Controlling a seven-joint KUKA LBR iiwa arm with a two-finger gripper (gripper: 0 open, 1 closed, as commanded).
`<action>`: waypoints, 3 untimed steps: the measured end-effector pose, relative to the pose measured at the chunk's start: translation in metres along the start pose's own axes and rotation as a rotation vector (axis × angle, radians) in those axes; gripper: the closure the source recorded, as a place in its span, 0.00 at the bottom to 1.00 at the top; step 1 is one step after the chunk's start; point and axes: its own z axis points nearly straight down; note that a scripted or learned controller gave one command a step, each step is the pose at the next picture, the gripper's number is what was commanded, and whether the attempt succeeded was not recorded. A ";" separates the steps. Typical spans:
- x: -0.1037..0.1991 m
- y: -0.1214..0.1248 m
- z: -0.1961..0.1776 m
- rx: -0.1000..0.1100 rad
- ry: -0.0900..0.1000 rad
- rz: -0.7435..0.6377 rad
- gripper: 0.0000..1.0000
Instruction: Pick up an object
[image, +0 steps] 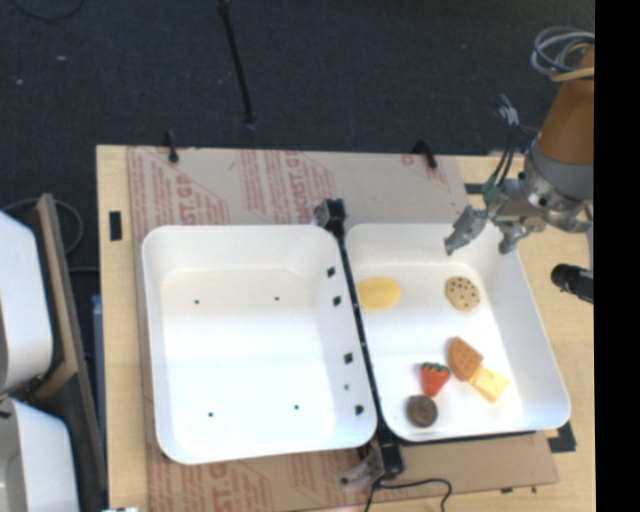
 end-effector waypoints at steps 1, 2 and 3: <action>0.029 0.058 0.106 0.009 0.002 -0.003 0.00; 0.026 0.060 0.089 -0.001 -0.001 -0.001 1.00; 0.050 0.031 0.166 0.007 0.001 -0.001 1.00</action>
